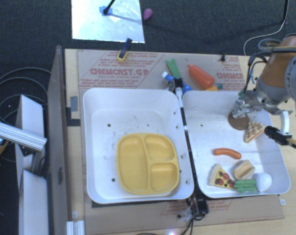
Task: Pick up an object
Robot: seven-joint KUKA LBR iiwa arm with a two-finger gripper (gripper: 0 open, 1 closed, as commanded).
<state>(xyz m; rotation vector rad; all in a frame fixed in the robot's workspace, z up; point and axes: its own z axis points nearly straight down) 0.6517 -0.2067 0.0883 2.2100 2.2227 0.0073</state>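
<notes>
My gripper (pixel 241 109) hangs over the far right part of the right bin (pixel 201 131), just above a round brown cookie (pixel 239 121). Beside the cookie lies a toy waffle wedge (pixel 253 131). Farther toward the front of the same bin are a red sausage (pixel 227 153), a bread roll (pixel 243 169), a pizza slice (pixel 220 176), a green piece (pixel 244 185) and a white egg (pixel 263 181). Nothing shows between the fingers.
The left bin (pixel 103 111) holds a yellow divided plate (pixel 148 163). Behind the bins on the board lie an orange carrot (pixel 200 76), a green piece (pixel 173 67) and a blue piece (pixel 168 76). A divider clip (pixel 178 88) sits where the bins meet.
</notes>
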